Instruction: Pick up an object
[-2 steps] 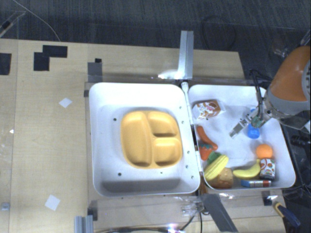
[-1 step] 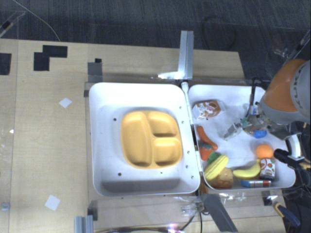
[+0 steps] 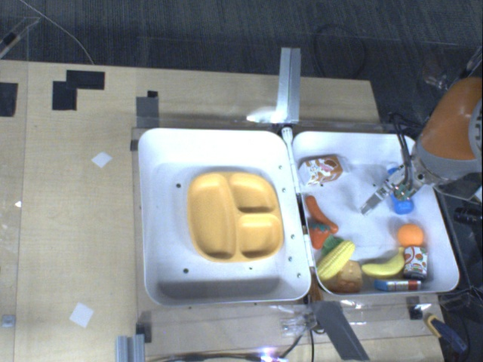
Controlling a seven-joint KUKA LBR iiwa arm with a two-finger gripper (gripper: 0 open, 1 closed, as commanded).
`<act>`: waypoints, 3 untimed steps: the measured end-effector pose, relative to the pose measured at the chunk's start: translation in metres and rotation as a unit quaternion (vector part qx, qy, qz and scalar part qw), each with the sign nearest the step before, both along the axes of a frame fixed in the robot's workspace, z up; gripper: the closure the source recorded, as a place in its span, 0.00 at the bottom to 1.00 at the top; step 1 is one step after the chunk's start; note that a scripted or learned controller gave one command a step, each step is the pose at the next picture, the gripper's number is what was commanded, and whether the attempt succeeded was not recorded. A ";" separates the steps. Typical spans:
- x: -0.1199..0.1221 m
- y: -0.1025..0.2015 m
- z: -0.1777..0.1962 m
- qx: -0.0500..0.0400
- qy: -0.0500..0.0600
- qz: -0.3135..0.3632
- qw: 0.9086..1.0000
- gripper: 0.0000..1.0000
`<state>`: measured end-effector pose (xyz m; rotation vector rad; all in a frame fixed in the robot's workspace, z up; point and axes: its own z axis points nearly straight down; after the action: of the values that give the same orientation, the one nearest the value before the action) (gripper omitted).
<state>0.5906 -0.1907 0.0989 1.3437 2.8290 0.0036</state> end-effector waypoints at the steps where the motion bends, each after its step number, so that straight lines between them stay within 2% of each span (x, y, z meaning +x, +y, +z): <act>1: 0.041 0.094 -0.011 0.002 -0.001 -0.094 0.996 0.00; 2: 0.042 0.098 -0.011 0.001 0.000 -0.111 0.994 0.00; 3: 0.064 0.033 -0.010 0.000 -0.001 0.012 1.000 0.00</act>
<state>0.6549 -0.1574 0.0887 1.3088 2.8428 0.0039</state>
